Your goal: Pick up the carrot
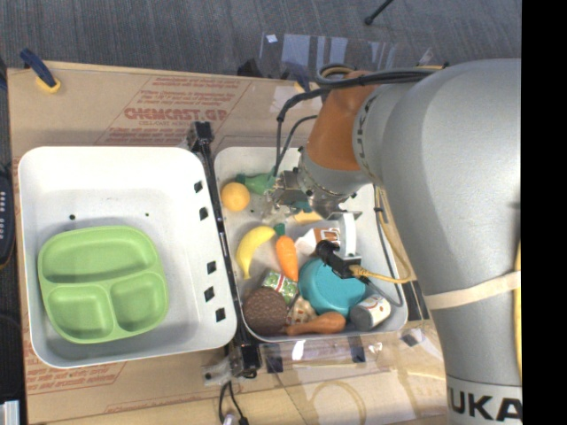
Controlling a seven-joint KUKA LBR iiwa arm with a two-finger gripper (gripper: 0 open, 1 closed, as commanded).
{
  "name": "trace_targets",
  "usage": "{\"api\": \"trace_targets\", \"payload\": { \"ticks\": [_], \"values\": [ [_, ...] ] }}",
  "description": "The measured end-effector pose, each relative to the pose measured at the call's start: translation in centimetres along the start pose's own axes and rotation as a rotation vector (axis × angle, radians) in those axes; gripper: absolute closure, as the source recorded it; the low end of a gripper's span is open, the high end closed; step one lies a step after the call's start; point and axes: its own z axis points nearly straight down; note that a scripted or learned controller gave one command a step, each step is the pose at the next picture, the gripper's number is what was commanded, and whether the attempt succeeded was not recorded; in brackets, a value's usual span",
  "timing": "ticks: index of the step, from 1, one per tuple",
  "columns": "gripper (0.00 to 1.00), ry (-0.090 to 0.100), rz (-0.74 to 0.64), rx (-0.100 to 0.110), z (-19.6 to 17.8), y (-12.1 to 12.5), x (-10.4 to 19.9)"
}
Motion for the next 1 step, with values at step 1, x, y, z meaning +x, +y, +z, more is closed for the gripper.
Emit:
{"api": "trace_targets", "payload": {
  "ticks": [1],
  "values": [
    [1.00, -0.001, 0.124, -0.014, -9.47, -0.37, 5.23]
  ]
}}
